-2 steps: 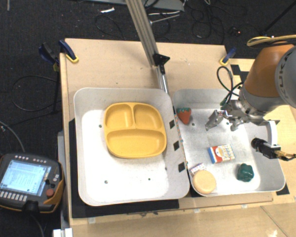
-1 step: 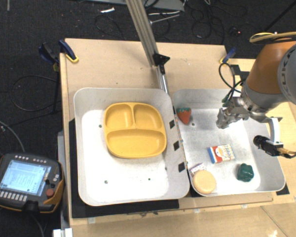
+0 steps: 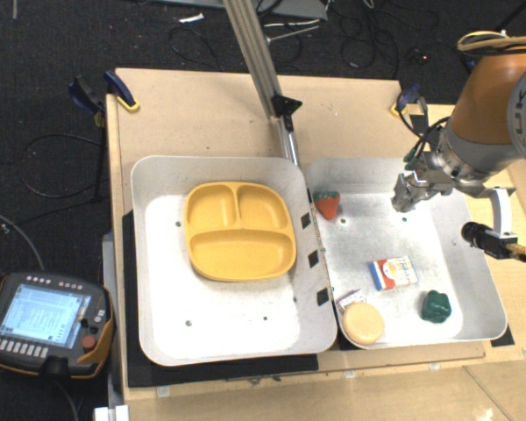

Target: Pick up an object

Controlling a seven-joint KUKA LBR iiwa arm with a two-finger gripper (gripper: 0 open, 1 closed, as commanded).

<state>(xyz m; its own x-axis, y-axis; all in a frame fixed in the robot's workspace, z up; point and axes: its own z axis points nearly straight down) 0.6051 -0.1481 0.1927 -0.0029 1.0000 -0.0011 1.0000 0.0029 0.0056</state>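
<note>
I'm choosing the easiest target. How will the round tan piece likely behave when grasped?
The tan piece looks like a flat disc lying on its face, so it probably won't roll. Its low profile may give fingers little to grip. It sits against the bin wall, which could block one finger.

Dark carpeted floor strewn with black cables, tan wooden bench, teach pendant (screen lit) at lower left
</note>
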